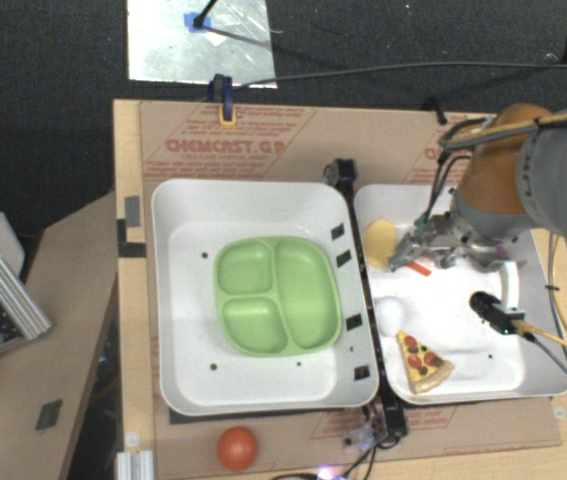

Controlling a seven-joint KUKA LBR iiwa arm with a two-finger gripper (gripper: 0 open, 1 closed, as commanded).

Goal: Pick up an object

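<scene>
covering the surface is a brown printed board, and on it sit two white bins side by side, meeting along their inner walls. the left bin has a green plate with three compartments lying flat in its middle, taking up much of the floor. the right bin carries the loose things. the arm comes in from the right, grey with its orange band, bent down over the far half of the right bin. past the board, on dark cloth, lies a crinkled foil sheet.

the end effector is low in the right bin, toward its far left part, pointing at the wall shared with the left bin. i can't tell whether it is released or clenched.

a pizza slice lies at the near edge of the right bin, its tip toward a white ball by the shared wall. a yellow piece rests against that wall, just left of the end effector. a red ball sits on the board outside the bins, in front of the left bin. a small red stick lies just beside the end effector, on its near side, and whether they touch i can't tell. a blue clamp grips the board's far edge.
</scene>
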